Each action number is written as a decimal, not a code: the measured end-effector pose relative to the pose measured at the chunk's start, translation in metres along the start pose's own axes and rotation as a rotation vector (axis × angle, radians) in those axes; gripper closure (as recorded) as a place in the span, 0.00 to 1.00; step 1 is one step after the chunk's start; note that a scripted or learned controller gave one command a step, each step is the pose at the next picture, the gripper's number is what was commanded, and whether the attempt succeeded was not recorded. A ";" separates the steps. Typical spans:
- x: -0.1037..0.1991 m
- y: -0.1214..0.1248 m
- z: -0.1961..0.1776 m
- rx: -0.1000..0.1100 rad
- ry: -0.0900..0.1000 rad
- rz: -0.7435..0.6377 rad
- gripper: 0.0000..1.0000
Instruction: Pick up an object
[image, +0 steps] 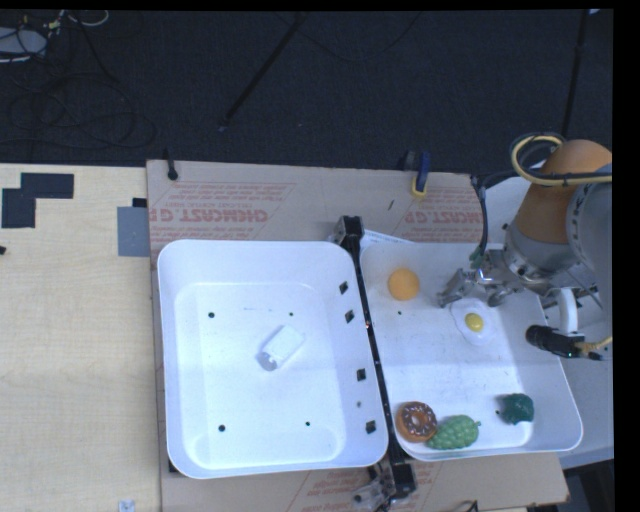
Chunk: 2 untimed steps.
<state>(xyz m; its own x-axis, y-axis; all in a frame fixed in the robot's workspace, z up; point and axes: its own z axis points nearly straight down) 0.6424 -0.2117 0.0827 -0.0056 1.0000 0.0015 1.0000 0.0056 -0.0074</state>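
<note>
Fried-egg toy (474, 322) lies in the right bin (560, 440), just below the gripper (468, 288), whose fingers look spread and empty. Best lower straight over the yolk, clear of the orange ball (403, 284) beside it.

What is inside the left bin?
The left bin holds one small white cup-like object lying on its side near the middle, plus a few dark specks on the floor. Whatever lies beneath the object is hidden.
</note>
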 end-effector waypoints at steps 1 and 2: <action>-0.002 0.002 -0.070 -0.010 -0.003 0.002 0.00; -0.003 -0.019 -0.197 -0.017 -0.005 0.008 0.00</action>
